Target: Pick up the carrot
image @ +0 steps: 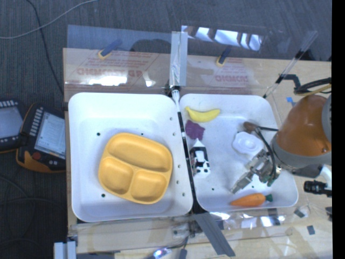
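Take the black-and-white cow-patterned toy (200, 161) as your mark: just above it you have a purple piece (194, 129), and above that a yellow banana (203, 113), all lying in the white right bin (280, 198). To its lower right you'll see the carrot (248, 200), orange with a small green tip, and to its right a white cup-like piece (246, 143), a metallic grey hand (241, 184) and the arm's orange band (306, 129). To its left sits a mustard-yellow divided tray (136, 167) in the white left bin (81, 144), on a pale tan counter (73, 72).
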Tool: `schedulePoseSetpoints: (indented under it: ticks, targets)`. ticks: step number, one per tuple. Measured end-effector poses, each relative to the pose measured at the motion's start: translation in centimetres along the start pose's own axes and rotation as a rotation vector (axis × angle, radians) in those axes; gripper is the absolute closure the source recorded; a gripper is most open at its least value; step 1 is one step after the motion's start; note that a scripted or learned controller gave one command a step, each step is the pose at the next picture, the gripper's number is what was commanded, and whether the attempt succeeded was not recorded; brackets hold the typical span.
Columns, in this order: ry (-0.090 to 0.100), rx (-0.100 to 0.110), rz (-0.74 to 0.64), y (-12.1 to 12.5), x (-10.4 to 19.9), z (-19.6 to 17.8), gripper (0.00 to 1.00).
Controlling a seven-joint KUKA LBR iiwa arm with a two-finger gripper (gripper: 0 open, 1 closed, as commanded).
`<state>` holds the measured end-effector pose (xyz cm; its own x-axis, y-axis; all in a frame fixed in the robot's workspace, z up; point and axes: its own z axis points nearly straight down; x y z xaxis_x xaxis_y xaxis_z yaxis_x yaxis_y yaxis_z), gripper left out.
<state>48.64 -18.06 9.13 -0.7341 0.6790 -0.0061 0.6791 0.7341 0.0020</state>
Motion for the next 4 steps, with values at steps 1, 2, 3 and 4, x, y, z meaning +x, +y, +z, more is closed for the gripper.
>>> schedulePoseSetpoints:
  ticks: [1,2,3,4]
  targets:
    - [0.001,0.002,-0.172,-3.1,-2.7,-5.9,0.00]
    - [-0.006,-0.001,-0.238,2.0,1.6,0.0,0.00]
    - [0.004,0.000,-0.053,-2.0,-1.6,-2.0,0.00]
    - [0.006,0.001,0.093,1.0,1.1,-1.9,0.00]
